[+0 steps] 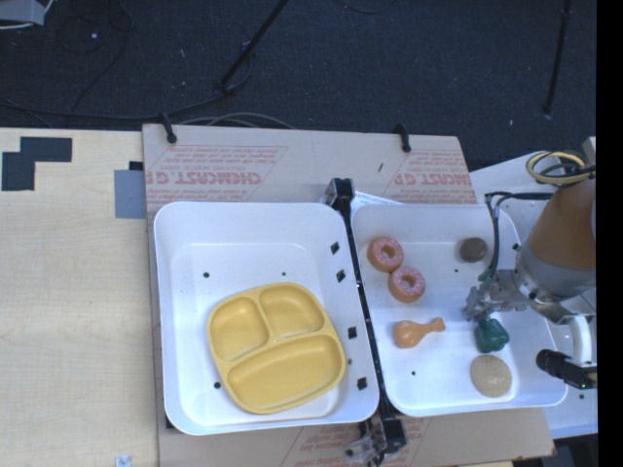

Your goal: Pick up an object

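- Metal two-finger gripper reaches into the right white bin; I cannot tell its jaw state.
- Crumpled dark green object lies just below the jaws, seemingly touching.
- Yellow divided plastic tray sits far left.

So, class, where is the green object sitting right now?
The green object lies in the right bin, near its right side, just below the gripper and above the beige ball.

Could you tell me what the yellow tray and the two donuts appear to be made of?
The yellow tray looks like moulded plastic: uniform colour, soft sheen, rounded compartments. The two donuts seem to be toy food, probably plastic or rubber, with a matte pink glaze; the view cannot settle which.
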